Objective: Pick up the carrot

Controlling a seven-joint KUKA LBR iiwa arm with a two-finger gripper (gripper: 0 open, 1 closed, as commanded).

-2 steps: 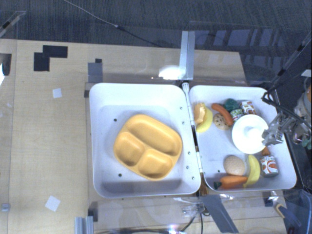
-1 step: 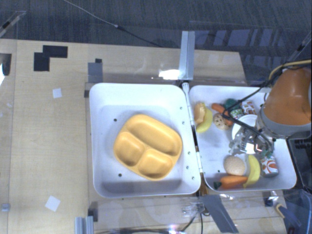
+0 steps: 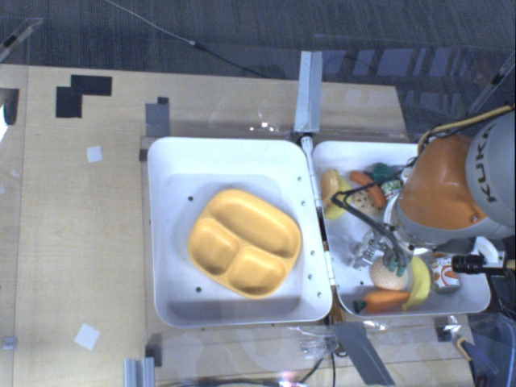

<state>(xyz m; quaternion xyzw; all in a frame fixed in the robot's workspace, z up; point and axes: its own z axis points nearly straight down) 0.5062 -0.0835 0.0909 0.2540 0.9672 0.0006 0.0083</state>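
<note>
The carrot (image 3: 387,300), orange with a dark green end pointing left, lies along the front wall of the right bin (image 3: 476,301). It touches a yellow banana (image 3: 419,280) at its right end. My gripper (image 3: 379,255) hangs just behind the carrot, over a round tan bun (image 3: 389,278), under the arm's orange band (image 3: 435,188). Its metal fingers (image 3: 363,254) look spread open with nothing between them. The gripper does not touch the carrot.
The right bin is crowded: an orange-red vegetable (image 3: 363,179), a green item (image 3: 384,170) and a yellow fruit (image 3: 332,189) at the back, and a small white-orange carton (image 3: 445,273) at the front right. The left bin (image 3: 169,216) holds a yellow divided tray (image 3: 244,240).
</note>
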